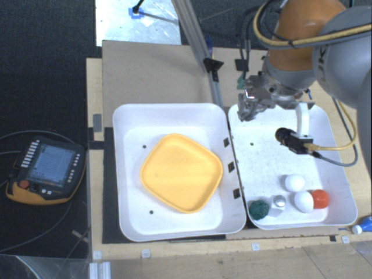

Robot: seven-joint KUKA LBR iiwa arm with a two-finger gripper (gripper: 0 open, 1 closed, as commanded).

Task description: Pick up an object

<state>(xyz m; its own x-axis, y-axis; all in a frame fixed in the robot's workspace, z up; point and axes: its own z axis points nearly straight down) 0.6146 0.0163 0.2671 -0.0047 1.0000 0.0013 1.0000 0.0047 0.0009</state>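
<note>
Camera view, arm: we see the grey arm reach in from the right, its gripper (249,110) poised over the far-left corner of the right bin (256,156).
Gripper state: we cannot tell.
Candidate objects: we find them clustered along the near edge of the right bin, well apart from the gripper: a white ball (294,183), a second white ball (303,201) touching an orange-red ball (319,199), a small silvery piece (278,202) and a dark green lump (258,208).
Left bin: we see a yellow square plate (181,172) lying flat in the left bin (131,156).
Surface: we note a handheld pendant (45,168) off to the left.
Risk: we judge that a descent here meets bare bin floor; the balls may roll from a pinch, and crowding could nudge neighbours.
</note>
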